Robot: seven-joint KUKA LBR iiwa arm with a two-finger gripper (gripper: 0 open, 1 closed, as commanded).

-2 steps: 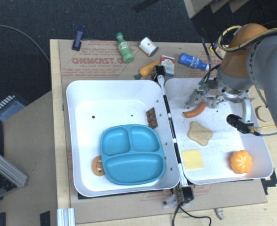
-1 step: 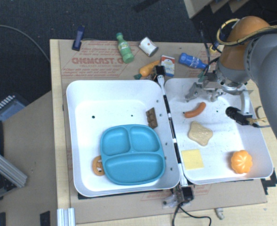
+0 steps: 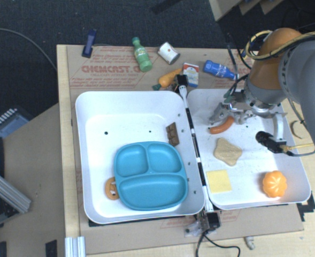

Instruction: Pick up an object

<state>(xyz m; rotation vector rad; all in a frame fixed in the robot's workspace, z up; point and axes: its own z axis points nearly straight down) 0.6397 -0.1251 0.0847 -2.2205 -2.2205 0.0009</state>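
Nearest the camera, front of the right white bin [image 3: 301, 194]: a round orange fruit [image 3: 275, 183] at the right, a flat pale-yellow square like a cheese slice [image 3: 219, 180] at the left. Just behind the square lies a tan slice of toast-shaped bread [image 3: 228, 151]. In the left white bin [image 3: 87, 143]: a blue three-compartment plastic plate [image 3: 149, 174], a small brown pretzel-like ring [image 3: 112, 188] tucked at its left edge, a dark brown block [image 3: 172, 134] behind it.

Farther back in the right bin: a reddish-orange sausage [image 3: 222, 126], lying at a slant. My tool [image 3: 229, 113] sits low over it, directly above and touching or nearly so. I cannot tell whether the fingers are spread or closed; the wrist hides them.

Judgement: I am at the grasp step on the sausage, descent about finished, lift not begun. I do not count it as held. Next move calls for fingers to straddle the sausage across its narrow width, close squarely, then rise straight. A round, slick thing may roll or squirt out sideways.

Beyond the bins, on the brown surface [image 3: 109, 68]: a green bottle [image 3: 142, 54], a blue bottle [image 3: 220, 69], a small white can [image 3: 168, 52].
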